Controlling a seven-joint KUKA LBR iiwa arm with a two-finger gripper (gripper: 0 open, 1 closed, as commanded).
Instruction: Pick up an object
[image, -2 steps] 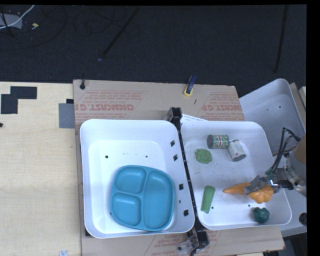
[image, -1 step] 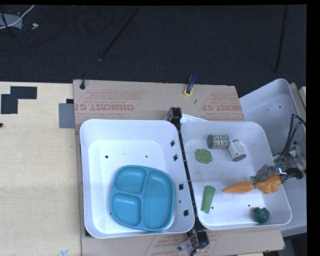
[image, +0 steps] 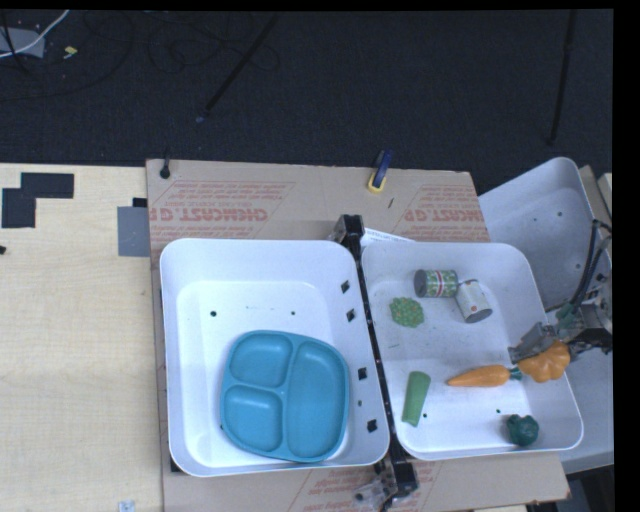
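Observation:
The right bin (image: 530, 262) holds several small objects. A green-labelled can (image: 436, 283) lies on its side next to a small grey cylinder (image: 473, 300). A round green piece (image: 406, 312) sits left of them, with a green block (image: 415, 397) nearer the front. An orange carrot (image: 482, 377) lies at the right, a yellow-orange piece (image: 547, 363) just past its leafy end. A dark green lump (image: 521, 430) rests in the front right corner. My gripper (image: 541, 343) shows as small grey parts at the bin's right rim, right above the yellow-orange piece.
The left bin (image: 190, 270) carries a blue divided plate (image: 285, 395). A black clamp divider (image: 358, 300) runs between the bins. A white sheet-like panel (image: 535, 205) leans behind the right bin. Cardboard (image: 260, 205) lies under both bins.

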